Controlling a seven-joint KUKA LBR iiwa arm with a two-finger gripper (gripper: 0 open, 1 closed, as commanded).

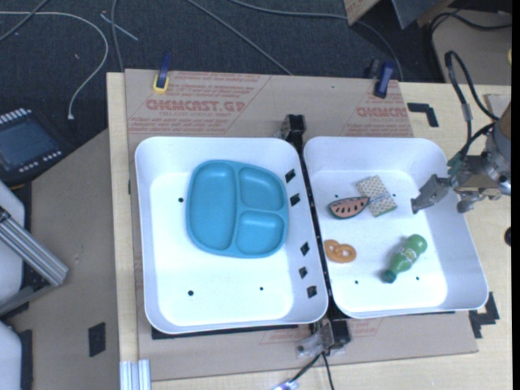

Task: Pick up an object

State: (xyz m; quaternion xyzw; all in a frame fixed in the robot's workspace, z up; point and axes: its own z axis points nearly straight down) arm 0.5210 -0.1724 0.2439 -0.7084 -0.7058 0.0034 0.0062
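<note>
The brown cardboard-topped table (244,96) reads "CHEMCAST GP" in red. Right of its blue divided plastic plate (237,208) lie a green bottle (405,257), patterned square pouch (377,195), watermelon slice (348,207) and pretzel (340,252). The gripper (443,188) hovers farther right, jaws apart, empty.

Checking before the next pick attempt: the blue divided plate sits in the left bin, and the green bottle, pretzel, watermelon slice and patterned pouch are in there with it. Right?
Not quite. The camera view shows the blue divided plate alone in the left bin. The green bottle, pretzel, watermelon slice and patterned pouch lie in the right bin.
</note>
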